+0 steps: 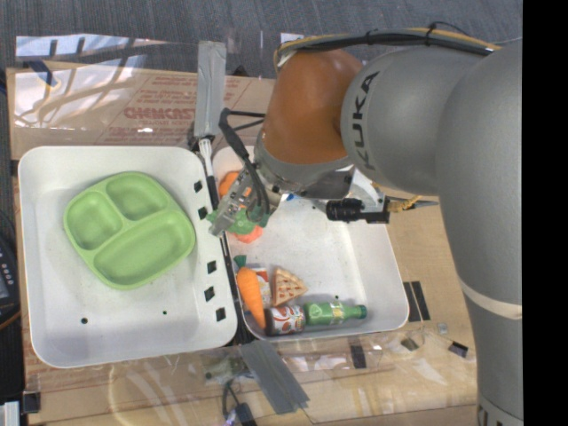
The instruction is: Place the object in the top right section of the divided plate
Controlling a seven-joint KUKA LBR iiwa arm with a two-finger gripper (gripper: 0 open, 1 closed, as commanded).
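Hovering at the right white plastic bin's (382,264) left edge, pincer (232,213) state indeterminable, beside an orange toy (232,185); green divided plate (129,229) unobstructed.

KUKA reads in dark letters down my grey arm (417,105), just right of the orange band. Red print on the cardboard sheet (115,105) at the far left looks like CHEMCAST, partly under glare. Label on the green bottle (328,312) too small to read.
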